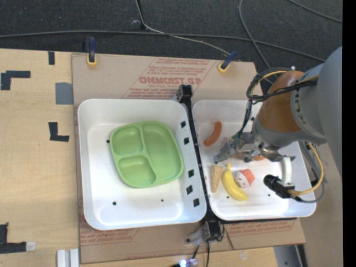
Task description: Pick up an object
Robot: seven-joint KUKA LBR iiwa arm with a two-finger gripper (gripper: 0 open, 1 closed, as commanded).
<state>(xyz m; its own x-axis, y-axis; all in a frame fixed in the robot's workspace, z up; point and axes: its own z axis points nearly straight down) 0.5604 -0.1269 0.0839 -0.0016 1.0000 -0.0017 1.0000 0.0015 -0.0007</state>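
Observation:
In the right bin (289,204) lie an orange sausage (212,133), a tan cone (215,177), a yellow banana (233,184) and a small red and white piece (245,177). My gripper (233,151) hangs low over the middle of this bin, just above the banana and the cone and to the right of the sausage. Nothing shows held in it. A bit of something red (259,158) peeks out under the wrist. The grey arm with its orange band (278,107) covers the bin's right part.
The left bin (94,204) holds a green divided plate (146,153). A black divider (192,149) runs between the bins. Black cables (311,185) loop by the wrist at the right bin's right side. Clamps (90,57) pin the cardboard at the back.

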